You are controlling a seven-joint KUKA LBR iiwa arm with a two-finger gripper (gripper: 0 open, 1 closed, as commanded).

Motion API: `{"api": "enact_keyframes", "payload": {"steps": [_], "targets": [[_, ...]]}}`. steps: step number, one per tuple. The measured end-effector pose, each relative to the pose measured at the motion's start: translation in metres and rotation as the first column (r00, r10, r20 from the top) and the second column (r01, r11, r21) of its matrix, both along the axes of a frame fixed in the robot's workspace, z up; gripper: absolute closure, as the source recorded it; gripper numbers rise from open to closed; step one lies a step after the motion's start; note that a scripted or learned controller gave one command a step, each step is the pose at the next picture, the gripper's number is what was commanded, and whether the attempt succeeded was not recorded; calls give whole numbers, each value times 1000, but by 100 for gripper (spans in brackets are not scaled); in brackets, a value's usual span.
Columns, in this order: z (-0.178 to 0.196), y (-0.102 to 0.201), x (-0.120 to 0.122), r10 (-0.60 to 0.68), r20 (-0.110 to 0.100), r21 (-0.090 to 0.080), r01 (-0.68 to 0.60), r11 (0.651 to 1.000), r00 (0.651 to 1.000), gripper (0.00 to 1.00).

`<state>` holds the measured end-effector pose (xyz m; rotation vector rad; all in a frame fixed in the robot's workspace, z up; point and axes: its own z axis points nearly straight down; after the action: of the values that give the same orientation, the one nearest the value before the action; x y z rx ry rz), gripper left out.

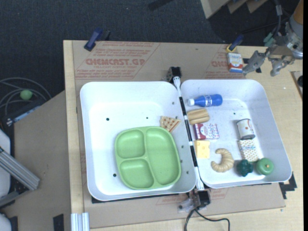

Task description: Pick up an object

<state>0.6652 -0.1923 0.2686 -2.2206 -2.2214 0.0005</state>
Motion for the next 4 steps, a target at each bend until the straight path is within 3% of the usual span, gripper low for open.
{"api": "enact_keyframes", "payload": {"steps": [1,2,3,4], "targets": [[-176,22,-56,-1,-6,2,1,1000,1000,0],[-82,115,-49,3,5,2,-3,1000,1000,0],[-84,147,-17,0,3,0,0,1000,1000,0],[-144,89,-92,-3,-2,-1,3,1000,1000,0]]}}
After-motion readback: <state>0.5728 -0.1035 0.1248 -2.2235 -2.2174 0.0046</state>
